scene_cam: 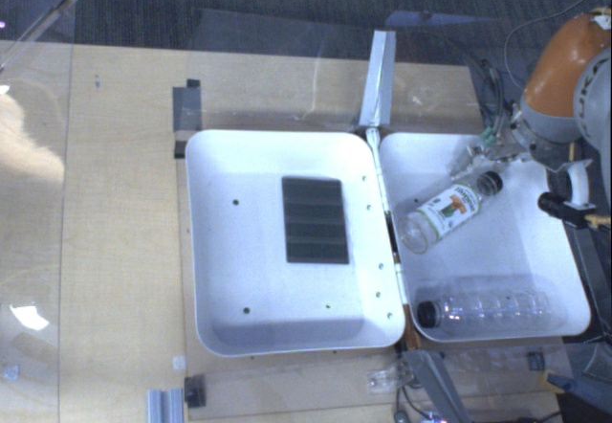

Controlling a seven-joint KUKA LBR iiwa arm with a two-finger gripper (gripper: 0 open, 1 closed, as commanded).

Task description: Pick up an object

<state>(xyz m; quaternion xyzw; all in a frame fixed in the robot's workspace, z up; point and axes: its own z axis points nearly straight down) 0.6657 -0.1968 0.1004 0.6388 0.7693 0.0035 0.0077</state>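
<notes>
I count two shallow white plastic bins side by side on the pale wooden bench (115, 249): the left bin (220, 249) and the right bin (535, 249). In the left bin I see one item, a dark grey ribbed rectangular block (315, 220) lying flat near the middle. In the right bin I count two bottles, both on their sides. One is a clear plastic bottle with a green-and-white label and a black cap (448, 211), lying at a slant across the bin's left half, cap end toward the upper right, base close to the wall shared with the left bin. The other is a clear ribbed plastic bottle with a dark cap (488, 308), lying along the bin's near wall, cap pointing left. The two bottles are apart, not touching. The grey arm with the orange band (564, 67) comes in from the right, over the right bin's far right corner. The two-finger gripper (495, 145) sits just beside the labelled bottle's cap end; I can't tell whether it touches it. Finger state: too small and cluttered at the tip, I cannot tell whether they are apart or together. I see nothing between them.
</notes>
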